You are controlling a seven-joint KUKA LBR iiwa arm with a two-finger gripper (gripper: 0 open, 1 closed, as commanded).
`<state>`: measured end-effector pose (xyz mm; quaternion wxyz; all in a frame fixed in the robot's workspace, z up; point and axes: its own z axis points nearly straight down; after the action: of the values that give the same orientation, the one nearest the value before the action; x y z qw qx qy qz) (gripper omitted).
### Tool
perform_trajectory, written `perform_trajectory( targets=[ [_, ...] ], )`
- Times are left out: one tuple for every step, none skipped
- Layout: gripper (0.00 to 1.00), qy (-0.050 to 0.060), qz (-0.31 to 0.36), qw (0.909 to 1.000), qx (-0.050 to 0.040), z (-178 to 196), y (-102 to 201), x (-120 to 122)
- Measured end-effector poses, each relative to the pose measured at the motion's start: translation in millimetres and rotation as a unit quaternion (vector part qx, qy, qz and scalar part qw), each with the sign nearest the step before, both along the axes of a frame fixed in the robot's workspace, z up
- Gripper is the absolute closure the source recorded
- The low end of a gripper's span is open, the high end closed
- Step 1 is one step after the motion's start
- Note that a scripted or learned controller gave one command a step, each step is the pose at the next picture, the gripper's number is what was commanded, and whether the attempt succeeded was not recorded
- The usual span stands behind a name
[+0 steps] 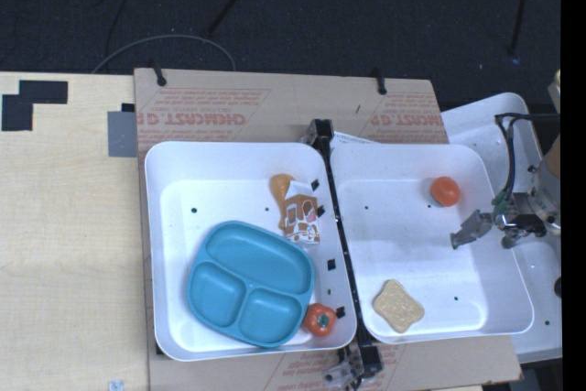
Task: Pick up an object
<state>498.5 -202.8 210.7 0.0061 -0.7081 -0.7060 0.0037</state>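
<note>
Objects for picking lie spread over both white bins: in the right bin [513, 288] an orange ball [446, 191] sits near the far wall and a tan slice of toast [398, 306] lies flat near the near wall, the two well apart. In the left bin [169, 197] a blue divided plate [250, 283] takes up much of the floor, with a small red tomato-like piece [320, 320] touching its near right edge, and a brown-and-white patterned packet [301, 220] with an orange-brown piece [281, 188] just beyond the plate's far side. The gripper [472, 229] hangs over the right side of the right bin, between the ball and the toast, and nothing is seen between the jaws; whether they stand open or closed I cannot tell, since the view is small and dark there. My judgement is that the task is at the approach step, with no object taken yet. The next move calls for choosing one target, most likely the ball or the toast as the nearest, centring over it and coming down squarely. The ball may roll away from a glancing touch, and the flat toast gives little to grip.
</note>
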Motion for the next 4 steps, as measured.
perform_trajectory(
  targets=[
    [0.0,-0.006,0.002,1.0,-0.0018,6.4,0.1,2.8],
    [0.0,-0.003,0.001,1.0,-0.0002,-54.3,-5.9,5.7],
    [0.0,-0.003,0.001,1.0,-0.0002,-99.9,-8.5,9.8],
    [0.0,-0.005,0.001,1.0,-0.0009,-124.1,-7.4,9.8]
  ],
)
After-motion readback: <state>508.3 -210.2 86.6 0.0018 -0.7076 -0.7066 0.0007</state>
